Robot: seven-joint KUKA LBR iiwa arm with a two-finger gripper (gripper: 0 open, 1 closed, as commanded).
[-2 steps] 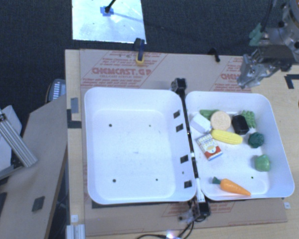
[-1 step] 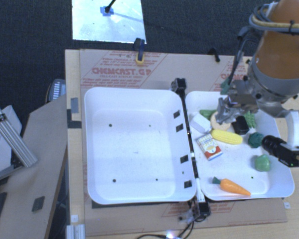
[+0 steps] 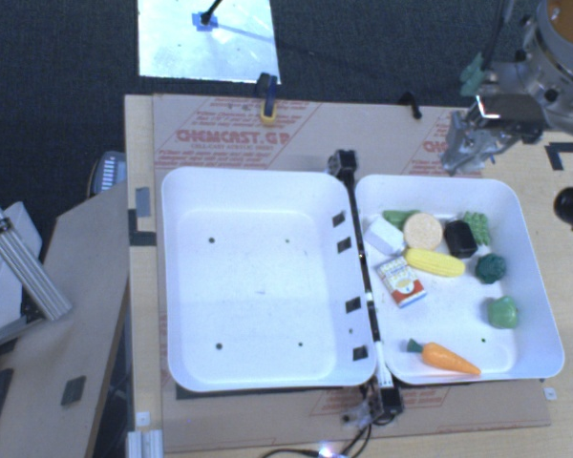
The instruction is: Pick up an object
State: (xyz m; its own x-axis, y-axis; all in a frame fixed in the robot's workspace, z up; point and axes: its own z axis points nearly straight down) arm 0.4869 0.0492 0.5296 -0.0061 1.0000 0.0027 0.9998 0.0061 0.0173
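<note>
- Currently the gripper (image 3: 466, 149) hangs above the far rim of the right bin (image 3: 533, 256), nothing seen between its fingers; whether they are parted or closed cannot be told.
- The objects lie below it in that bin: corn cob (image 3: 435, 262), carrot (image 3: 443, 356), small carton (image 3: 401, 281), round biscuit (image 3: 422, 230).
- The bin's near right floor is bare.
- The left bin (image 3: 258, 275) adjoins.
- The arm is cut off at the frame's upper right.

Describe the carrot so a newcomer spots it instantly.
Look in the right bin, the one holding the toys. Go to its near edge, away from the cluster at the far end. The carrot lies there alone: a long orange taper with a green top, the sole orange item.
</note>
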